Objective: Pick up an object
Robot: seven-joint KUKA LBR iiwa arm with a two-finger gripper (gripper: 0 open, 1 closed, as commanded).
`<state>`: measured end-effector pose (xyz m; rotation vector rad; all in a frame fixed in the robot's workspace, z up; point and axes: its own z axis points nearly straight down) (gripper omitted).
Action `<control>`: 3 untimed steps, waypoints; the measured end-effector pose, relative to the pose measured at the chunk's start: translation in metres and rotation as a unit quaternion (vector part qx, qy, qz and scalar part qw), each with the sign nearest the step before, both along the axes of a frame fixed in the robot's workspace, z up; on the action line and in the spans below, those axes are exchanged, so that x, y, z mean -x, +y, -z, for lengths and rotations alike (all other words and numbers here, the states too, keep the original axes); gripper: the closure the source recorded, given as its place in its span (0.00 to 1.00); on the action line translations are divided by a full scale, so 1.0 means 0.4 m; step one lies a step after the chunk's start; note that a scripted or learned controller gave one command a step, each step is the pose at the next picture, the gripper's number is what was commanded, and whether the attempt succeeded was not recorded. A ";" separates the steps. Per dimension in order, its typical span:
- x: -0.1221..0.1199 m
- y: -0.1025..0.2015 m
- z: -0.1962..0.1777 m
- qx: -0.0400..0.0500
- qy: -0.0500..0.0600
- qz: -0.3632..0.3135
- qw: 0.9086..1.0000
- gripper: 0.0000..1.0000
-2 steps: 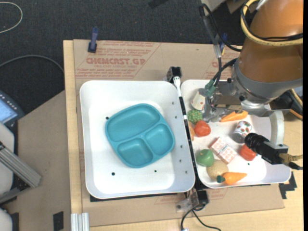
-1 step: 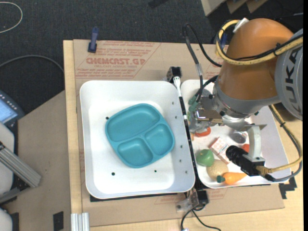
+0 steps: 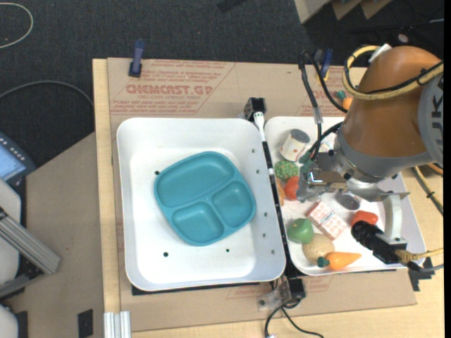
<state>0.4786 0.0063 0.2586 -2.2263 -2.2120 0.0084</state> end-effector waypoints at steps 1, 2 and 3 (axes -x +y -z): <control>-0.003 0.108 -0.098 -0.001 -0.005 -0.006 1.000 1.00; 0.000 -0.022 0.000 0.000 0.000 0.000 1.000 1.00; -0.003 0.126 -0.095 -0.002 -0.005 -0.007 1.000 1.00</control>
